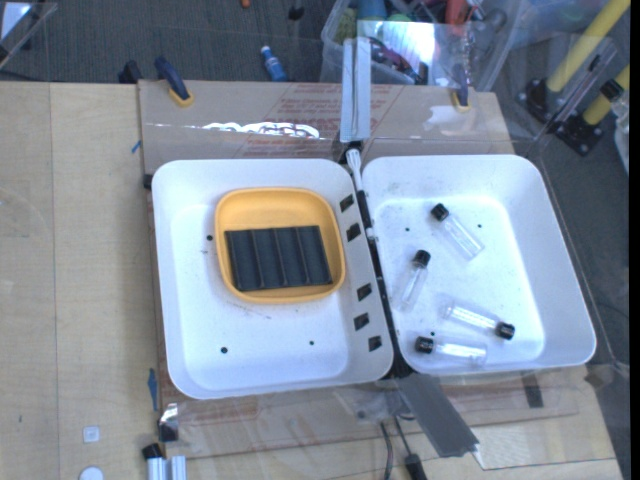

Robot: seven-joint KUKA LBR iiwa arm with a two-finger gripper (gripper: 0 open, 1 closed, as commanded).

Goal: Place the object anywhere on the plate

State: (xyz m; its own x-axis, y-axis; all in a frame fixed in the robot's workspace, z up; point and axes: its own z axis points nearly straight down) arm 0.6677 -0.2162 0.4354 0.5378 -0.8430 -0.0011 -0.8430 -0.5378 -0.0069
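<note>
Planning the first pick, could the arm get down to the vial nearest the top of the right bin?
Probably yes: that vial lies alone on the right bin floor, apart from the other vials, with nothing over it.

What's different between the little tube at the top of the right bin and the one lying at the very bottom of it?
The top vial lies diagonally, its black cap toward the upper left; the bottom vial lies almost level, its cap at the left end. The top vial lies alone, the bottom one close to another vial. Both are clear tubes with black caps in the right bin.
</note>
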